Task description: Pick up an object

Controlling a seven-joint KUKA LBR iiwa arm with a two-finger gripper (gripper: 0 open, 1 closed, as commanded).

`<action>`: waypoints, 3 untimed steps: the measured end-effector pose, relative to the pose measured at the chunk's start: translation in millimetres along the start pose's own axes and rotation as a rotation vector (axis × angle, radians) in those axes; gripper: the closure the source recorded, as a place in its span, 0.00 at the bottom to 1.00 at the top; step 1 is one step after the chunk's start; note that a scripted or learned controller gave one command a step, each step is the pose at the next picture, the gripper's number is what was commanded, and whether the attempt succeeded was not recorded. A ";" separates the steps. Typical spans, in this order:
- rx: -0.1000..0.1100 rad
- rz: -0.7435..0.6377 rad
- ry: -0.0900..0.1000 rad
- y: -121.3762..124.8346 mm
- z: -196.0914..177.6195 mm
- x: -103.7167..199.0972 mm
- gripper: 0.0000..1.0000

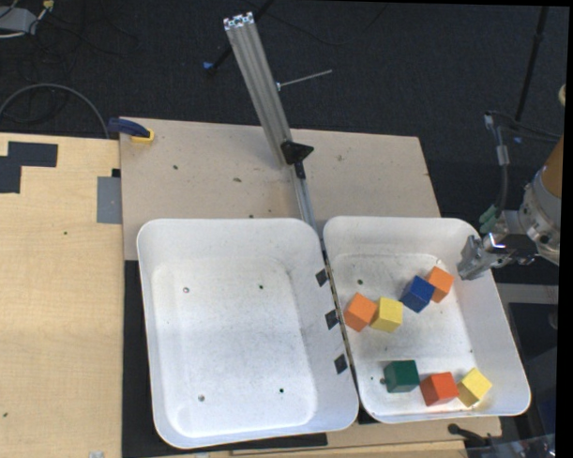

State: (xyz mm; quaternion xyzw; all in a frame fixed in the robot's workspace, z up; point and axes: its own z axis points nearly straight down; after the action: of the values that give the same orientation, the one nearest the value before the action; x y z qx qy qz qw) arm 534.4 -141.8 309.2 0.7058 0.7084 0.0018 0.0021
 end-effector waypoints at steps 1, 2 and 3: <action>-0.002 0.000 -0.003 25.7 -89.4 -15.8 1.00; 0.005 -0.003 0.002 30.8 -104.8 48.1 1.00; 0.005 -0.003 0.002 17.2 -126.8 106.6 1.00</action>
State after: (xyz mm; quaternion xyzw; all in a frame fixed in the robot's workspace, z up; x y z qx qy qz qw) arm 550.5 -35.1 436.0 0.7048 0.7094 0.0006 -0.0003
